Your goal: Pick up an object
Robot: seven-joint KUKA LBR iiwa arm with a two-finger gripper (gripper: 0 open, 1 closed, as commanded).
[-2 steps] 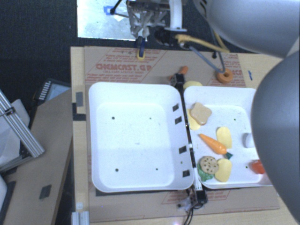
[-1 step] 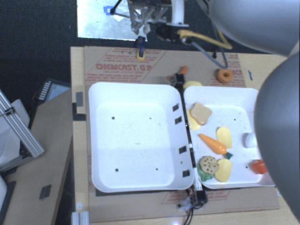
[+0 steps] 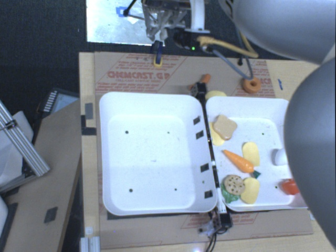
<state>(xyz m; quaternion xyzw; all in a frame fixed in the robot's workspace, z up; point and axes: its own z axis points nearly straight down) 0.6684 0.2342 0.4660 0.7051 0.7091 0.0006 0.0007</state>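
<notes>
Cardboard bench top (image 3: 142,73) bears 2 white bins (image 3: 152,156), dark floor (image 3: 37,35) around.

We are looking at a robotics lab, not a kitchen: two shallow white bins (image 3: 152,156) sit clipped side by side on a cardboard-lined counter (image 3: 136,73), plastic toy food (image 3: 239,160) stands in for groceries, a grey industrial arm (image 3: 283,14) trails cables overhead, and aluminium framing (image 3: 18,140) lies at the left over dark carpet (image 3: 37,41).
</notes>
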